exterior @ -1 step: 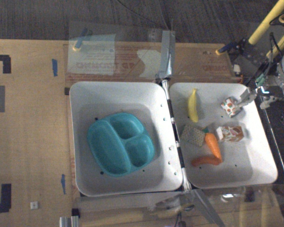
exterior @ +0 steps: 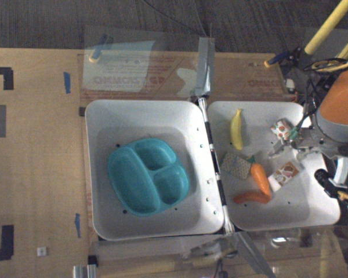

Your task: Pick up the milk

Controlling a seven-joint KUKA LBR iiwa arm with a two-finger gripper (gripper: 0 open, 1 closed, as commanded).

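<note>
Within the right bin (exterior: 330, 213): milk carton (exterior: 286, 172) lies beside the carrot (exterior: 260, 178), ungrasped | hand (exterior: 290, 145) hovers just above it, finger state cannot be told | progress: approach stage; grasp and lift remain.

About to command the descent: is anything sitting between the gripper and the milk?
Nothing visible is. The gripper hangs in the right bin between two small cartons; I cannot tell which is the milk. The carrot and banana lie further left.

arm (exterior: 339, 112) cut off at right edge; tool hidden.
</note>
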